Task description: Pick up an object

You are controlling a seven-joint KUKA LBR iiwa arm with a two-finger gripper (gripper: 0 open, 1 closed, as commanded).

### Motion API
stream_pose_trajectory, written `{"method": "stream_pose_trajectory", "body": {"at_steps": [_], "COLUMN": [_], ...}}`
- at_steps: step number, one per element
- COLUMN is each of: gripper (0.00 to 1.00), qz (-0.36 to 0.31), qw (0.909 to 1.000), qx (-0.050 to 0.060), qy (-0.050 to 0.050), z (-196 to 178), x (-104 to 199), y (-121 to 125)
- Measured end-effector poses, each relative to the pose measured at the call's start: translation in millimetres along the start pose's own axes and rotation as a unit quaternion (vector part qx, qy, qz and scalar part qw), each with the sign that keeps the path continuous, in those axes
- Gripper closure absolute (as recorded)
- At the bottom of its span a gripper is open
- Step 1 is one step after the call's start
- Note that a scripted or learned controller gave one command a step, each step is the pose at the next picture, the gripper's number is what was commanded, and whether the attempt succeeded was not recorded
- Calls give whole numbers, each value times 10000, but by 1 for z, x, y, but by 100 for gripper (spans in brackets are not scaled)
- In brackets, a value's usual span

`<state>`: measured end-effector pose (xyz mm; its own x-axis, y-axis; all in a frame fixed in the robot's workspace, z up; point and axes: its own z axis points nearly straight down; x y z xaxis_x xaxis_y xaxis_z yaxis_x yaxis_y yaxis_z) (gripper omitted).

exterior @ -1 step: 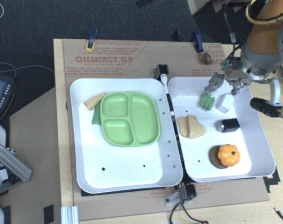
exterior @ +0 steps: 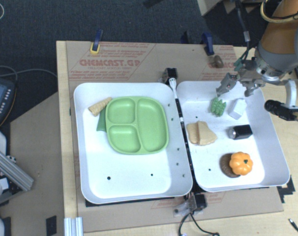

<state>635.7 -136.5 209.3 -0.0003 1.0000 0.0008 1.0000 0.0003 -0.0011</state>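
My gripper (exterior: pixel 236 86) hangs over the back of the right bin (exterior: pixel 277 151), open, with nothing between its fingers. Just below its left finger lies a small green broccoli piece (exterior: pixel 218 106). A white block (exterior: pixel 236 108) rests under the right finger. In front of these lie a black block (exterior: pixel 241 132) and a tan bread slice (exterior: pixel 201 133). An orange pumpkin (exterior: pixel 241 162) sits near the bin's front, against a brown round piece (exterior: pixel 226 167).
The left bin (exterior: pixel 90 171) holds a green divided plate (exterior: pixel 137 124), with a tan wafer (exterior: pixel 99 106) at its back left corner. A black divider (exterior: pixel 179 117) runs between the bins. Clamps (exterior: pixel 95 47) stand at the bench's back edge.
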Motion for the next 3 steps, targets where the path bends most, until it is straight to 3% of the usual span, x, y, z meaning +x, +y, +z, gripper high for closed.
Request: {"method": "stream_pose_trajectory", "body": {"at_steps": [2,3], "gripper": [0,0], "qz": [0,-8], "qw": [10000,10000], "qx": [28,-21], "qy": [2,2], "z": [101,122], "x": [-2,0], "y": [6,9]}}
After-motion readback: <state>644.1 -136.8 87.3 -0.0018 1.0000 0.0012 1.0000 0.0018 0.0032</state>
